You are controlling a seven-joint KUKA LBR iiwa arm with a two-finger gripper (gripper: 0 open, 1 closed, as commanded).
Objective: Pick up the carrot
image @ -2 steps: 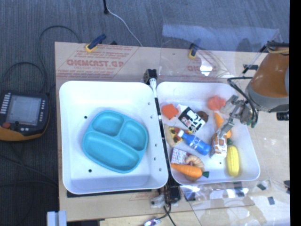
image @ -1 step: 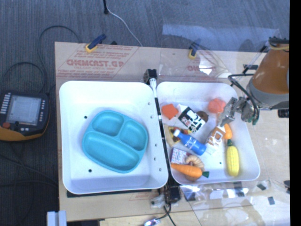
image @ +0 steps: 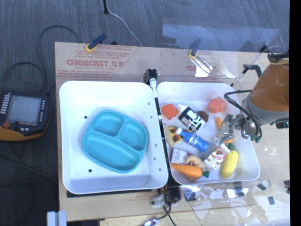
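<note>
While the carrot (image: 187,170) lies along the near edge of the right bin (image: 244,175), just beside a corn cob (image: 229,164), the end effector (image: 229,128) hangs farther back over the clutter; I cannot tell how wide it is. A blue divided plate (image: 115,140) sits in the left bin (image: 75,98).

Orange carrot (image: 187,170), blue tray (image: 115,140), seemingly yellow corn (image: 230,164)

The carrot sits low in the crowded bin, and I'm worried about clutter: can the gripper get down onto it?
Probably yes. The carrot lies uncovered on top near the front wall, though a pretzel touches its upper side. The gripper hovers further back.
</note>
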